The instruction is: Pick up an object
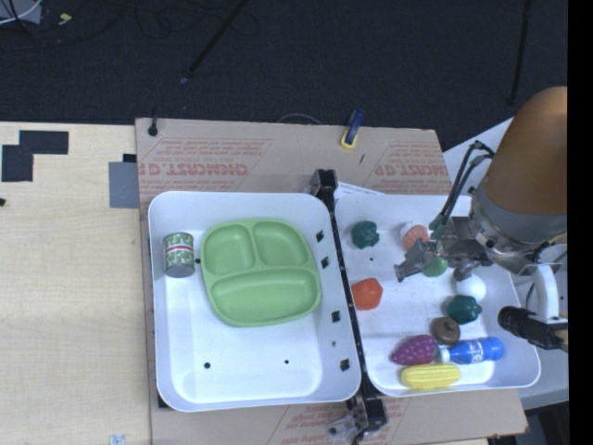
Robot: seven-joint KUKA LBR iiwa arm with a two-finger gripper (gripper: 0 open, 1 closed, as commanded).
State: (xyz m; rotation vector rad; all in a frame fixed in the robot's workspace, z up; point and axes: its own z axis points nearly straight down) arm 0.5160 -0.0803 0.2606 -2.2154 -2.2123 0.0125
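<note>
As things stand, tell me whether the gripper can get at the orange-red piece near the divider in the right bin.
Probably yes. The orange-red piece lies alone on bare bin floor, apart from its neighbours, and the gripper hovers just to its right with nothing between them.

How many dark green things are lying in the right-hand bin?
2: one dark green piece near the bin's upper left, another at mid-right above the brown piece. The arm may hide more.

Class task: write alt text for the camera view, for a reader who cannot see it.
A grey robot arm's pincer hangs over the right bin, among small toy foods including an orange piece and yellow corn. The left bin holds a green divided plate and a small can.
</note>
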